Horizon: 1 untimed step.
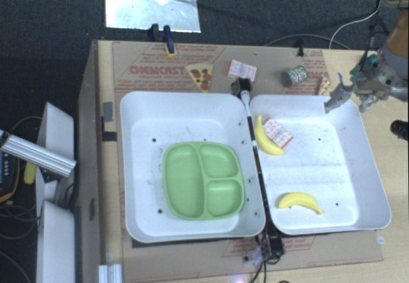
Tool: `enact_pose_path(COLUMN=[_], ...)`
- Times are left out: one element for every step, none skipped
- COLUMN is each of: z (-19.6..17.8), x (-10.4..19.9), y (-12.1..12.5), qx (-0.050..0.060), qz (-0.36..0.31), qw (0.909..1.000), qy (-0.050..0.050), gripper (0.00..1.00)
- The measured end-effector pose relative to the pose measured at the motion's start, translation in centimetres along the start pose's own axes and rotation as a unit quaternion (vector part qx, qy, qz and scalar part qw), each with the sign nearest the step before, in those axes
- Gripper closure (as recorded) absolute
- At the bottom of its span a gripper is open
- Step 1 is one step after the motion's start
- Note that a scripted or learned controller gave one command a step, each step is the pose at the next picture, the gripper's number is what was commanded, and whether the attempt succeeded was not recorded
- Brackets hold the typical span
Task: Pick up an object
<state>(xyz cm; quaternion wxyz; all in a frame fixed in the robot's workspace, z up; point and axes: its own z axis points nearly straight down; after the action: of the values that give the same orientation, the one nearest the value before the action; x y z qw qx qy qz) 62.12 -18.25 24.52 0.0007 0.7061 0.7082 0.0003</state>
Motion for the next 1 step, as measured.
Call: enact_pose_path(z=[7.68], x=[3.73], y=[0.79], qx=[0.001], qz=[-0.001], qw=[1.0000], qy=[0.001], gripper=[0.00])
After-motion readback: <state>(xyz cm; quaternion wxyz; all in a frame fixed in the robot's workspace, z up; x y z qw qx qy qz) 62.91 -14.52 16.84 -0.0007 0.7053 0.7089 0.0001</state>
